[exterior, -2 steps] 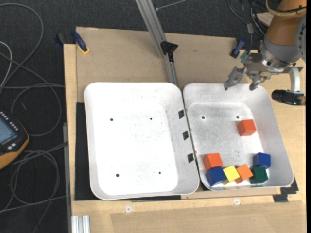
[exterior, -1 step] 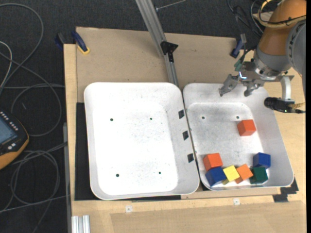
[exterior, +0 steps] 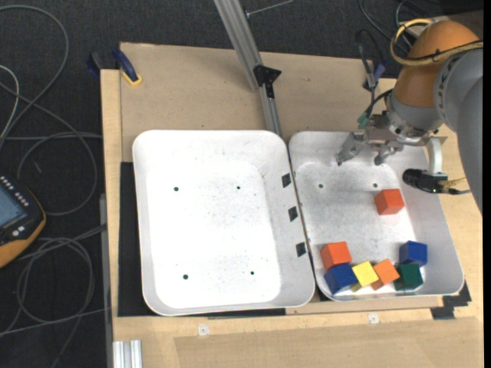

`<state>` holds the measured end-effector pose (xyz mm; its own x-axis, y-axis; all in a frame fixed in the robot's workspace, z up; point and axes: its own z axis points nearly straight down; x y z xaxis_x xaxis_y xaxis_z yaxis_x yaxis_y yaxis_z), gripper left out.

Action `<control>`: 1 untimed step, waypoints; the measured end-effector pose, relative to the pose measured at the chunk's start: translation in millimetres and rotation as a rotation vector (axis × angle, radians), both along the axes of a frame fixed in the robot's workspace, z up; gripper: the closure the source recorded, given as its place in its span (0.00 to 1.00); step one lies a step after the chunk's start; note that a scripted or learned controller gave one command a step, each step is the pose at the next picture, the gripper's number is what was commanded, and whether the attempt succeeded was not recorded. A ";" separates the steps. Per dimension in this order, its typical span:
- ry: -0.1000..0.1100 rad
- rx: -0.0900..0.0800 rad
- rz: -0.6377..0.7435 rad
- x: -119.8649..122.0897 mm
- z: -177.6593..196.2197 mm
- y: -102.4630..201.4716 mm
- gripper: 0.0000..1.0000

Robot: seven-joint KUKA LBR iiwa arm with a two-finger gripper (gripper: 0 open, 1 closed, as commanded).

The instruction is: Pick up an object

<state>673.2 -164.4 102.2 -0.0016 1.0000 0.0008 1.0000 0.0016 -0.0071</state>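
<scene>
Grey arm with orange band (exterior: pixel 430 67) cut off at upper right of frame. Hard to make out green block (exterior: pixel 410 278), half tucked behind neighbours. Right white bin (exterior: pixel 307 167) holding orange cube (exterior: pixel 390 202) mid-bin, plus cluster lower right: orange (exterior: pixel 334 254), blue (exterior: pixel 341 277), yellow (exterior: pixel 364 273), orange (exterior: pixel 386 271), blue (exterior: pixel 413 252). Left white bin (exterior: pixel 153 152) alongside. Two-finger gripper (exterior: pixel 362 152) over right bin's upper edge, fingers spread wide, grasping nothing, well apart from blocks.

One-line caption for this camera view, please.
Open gripper hovers over right bin, above lone orange block; other blocks cluster at the near edge.
</scene>
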 end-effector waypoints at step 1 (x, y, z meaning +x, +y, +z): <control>-0.009 -0.002 0.002 2.9 16.3 -0.1 1.00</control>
<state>676.1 -164.5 118.5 -0.0031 1.0000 -0.0014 1.0000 0.0031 0.0024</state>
